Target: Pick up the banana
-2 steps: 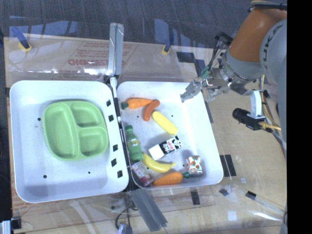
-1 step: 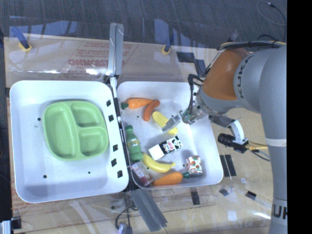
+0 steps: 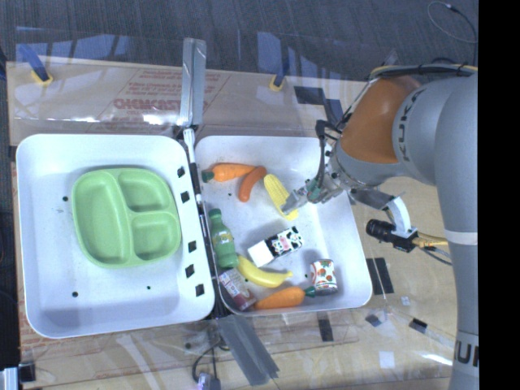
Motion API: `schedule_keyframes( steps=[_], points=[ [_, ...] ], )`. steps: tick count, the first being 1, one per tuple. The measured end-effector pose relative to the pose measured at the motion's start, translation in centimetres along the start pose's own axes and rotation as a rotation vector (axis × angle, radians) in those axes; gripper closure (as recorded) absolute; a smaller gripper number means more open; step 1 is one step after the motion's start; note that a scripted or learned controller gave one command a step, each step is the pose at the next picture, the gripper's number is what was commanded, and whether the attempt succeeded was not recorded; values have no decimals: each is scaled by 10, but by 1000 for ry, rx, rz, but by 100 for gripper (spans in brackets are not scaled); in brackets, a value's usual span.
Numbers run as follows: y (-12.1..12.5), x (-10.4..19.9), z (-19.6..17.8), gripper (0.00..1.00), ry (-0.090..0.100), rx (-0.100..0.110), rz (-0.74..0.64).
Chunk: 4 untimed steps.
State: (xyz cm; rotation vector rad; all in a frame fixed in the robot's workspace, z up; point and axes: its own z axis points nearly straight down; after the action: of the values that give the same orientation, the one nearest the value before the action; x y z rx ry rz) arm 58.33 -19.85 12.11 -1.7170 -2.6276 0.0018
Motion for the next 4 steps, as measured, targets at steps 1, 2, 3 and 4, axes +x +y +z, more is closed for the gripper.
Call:
schedule_keyframes(
  steps=[1,2,3,4],
  points=[
    [76,-3,-77,100,-2,-3,100],
    [109,65,-106,100,-1,-2,254],
    [109,65,-106,0,-1,-1,255],
    [-5,25,-77,0,-1,3,300]
  ],
)
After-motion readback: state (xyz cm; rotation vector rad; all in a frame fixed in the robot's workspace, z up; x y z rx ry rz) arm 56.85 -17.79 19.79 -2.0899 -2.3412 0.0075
